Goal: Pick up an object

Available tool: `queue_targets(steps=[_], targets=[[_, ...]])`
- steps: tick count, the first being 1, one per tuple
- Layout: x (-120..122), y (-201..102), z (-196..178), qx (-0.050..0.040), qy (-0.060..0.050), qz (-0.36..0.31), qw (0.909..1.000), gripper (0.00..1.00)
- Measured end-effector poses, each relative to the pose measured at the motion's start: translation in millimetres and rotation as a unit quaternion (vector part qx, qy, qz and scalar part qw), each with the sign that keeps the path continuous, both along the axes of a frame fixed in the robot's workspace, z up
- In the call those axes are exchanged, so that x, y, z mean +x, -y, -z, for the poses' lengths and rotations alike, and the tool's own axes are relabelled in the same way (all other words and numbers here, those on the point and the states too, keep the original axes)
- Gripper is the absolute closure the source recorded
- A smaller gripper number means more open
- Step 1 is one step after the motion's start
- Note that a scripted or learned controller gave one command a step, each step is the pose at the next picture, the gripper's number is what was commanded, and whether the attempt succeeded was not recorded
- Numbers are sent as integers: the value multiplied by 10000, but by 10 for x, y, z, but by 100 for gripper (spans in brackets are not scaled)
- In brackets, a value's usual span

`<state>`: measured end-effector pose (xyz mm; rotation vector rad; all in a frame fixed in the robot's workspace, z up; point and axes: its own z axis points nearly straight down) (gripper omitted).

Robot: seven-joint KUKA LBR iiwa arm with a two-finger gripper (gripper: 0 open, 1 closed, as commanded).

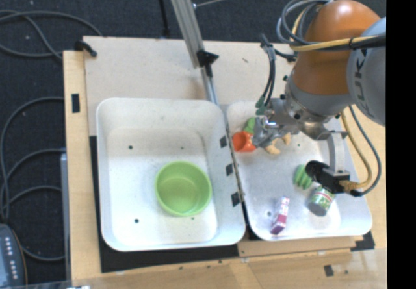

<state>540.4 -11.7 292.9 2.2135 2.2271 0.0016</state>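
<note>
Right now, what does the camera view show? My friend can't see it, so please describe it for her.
A grey and orange robot arm reaches in from the right, its pincer low over the right bin beside an orange toy. That bin also holds a pink carton and a small can. The left bin holds a green bowl.

The arm's bulk covers the right bin's far corner; the gripper is too blurred to read, and it partly hides an orange object
</note>
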Motion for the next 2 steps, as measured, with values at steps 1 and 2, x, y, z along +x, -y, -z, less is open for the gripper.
queue_targets(steps=[1,2], targets=[[185,-411,34,-3,-1,5,10000,100],[443,-915,101,-2,2,2,10000,100]])
